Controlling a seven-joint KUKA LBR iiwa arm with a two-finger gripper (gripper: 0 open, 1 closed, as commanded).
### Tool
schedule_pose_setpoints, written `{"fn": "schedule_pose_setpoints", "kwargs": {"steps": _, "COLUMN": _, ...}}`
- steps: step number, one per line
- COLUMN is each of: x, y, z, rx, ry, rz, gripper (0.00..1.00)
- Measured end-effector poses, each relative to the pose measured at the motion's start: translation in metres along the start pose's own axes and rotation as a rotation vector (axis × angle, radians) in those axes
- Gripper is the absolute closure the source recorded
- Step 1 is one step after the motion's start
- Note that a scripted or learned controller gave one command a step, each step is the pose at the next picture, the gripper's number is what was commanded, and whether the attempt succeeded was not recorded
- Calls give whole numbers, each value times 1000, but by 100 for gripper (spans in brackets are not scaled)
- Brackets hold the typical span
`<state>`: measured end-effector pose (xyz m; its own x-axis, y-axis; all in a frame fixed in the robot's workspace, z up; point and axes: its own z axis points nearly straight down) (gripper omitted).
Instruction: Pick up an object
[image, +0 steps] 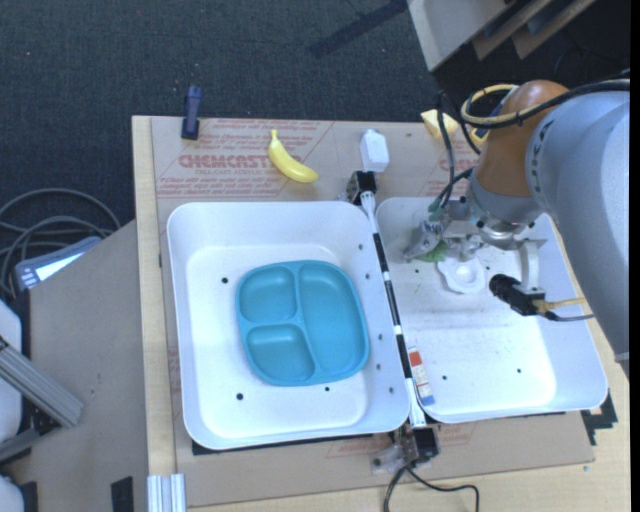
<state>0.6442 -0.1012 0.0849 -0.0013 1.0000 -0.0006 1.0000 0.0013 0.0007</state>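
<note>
A wooden-topped surface (250, 165) carries two shallow white bins side by side, seen from above at a slant. The left bin (200, 300) holds a blue divided plate (300, 322) with three compartments, lying flat near the bin's middle. The right bin (500, 370) holds a small cluster of things near its upper end: a white object (462, 276) and, just left of it, a bit of green (436, 254) that is partly hidden and hard to identify.

The grey arm (590, 190) with its orange band (512, 135) reaches in from the right and hangs over the upper part of the right bin. Its pincer (447, 248) sits directly over that cluster, close to the white object; whether it is open, closed or gripping anything cannot be told, since the wrist and cables cover it.

Outside the bins, a yellow banana (289, 160) lies on the surface just above the left bin. A small white object (374, 150) sits above the seam between the bins, and a dark blue clip-like item (191, 110) rests at the surface's upper left edge. Cables (40, 215) lie on the dark floor to the left.
</note>
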Motion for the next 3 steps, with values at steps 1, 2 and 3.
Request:
{"fn": "schedule_pose_setpoints", "kwargs": {"steps": 1, "x": 5, "y": 23, "z": 0, "rx": -1, "ry": 0, "rz": 0, "gripper": 0}}
{"fn": "schedule_pose_setpoints", "kwargs": {"steps": 2, "x": 8, "y": 22, "z": 0, "rx": 0, "ry": 0, "rz": 0, "gripper": 0}}
{"fn": "schedule_pose_setpoints", "kwargs": {"steps": 3, "x": 6, "y": 22, "z": 0, "rx": 1, "ry": 0, "rz": 0, "gripper": 0}}
